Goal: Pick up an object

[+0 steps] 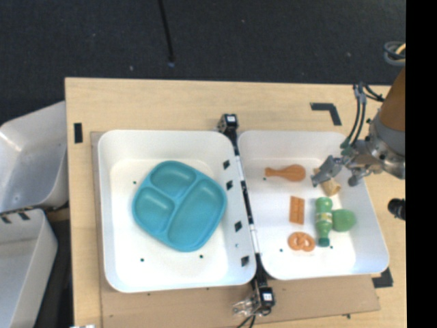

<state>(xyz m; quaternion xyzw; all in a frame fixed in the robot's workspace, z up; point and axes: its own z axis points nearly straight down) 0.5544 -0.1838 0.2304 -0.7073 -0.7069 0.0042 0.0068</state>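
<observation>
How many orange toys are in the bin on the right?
3: an orange plastic drumstick near the top, an orange rectangular block in the middle, and an orange pretzel-shaped ring below it. The claw may hide something small.

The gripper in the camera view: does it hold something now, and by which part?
It cannot be told. The two-finger gripper hangs over a small beige object in the right white bin, but no object is clearly between its fingers.

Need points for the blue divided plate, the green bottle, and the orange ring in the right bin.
blue divided plate [179, 205]: camera view, on the ridge between compartments.
green bottle [323, 218]: camera view, mid-body.
orange ring [301, 241]: camera view, on its band.
</observation>
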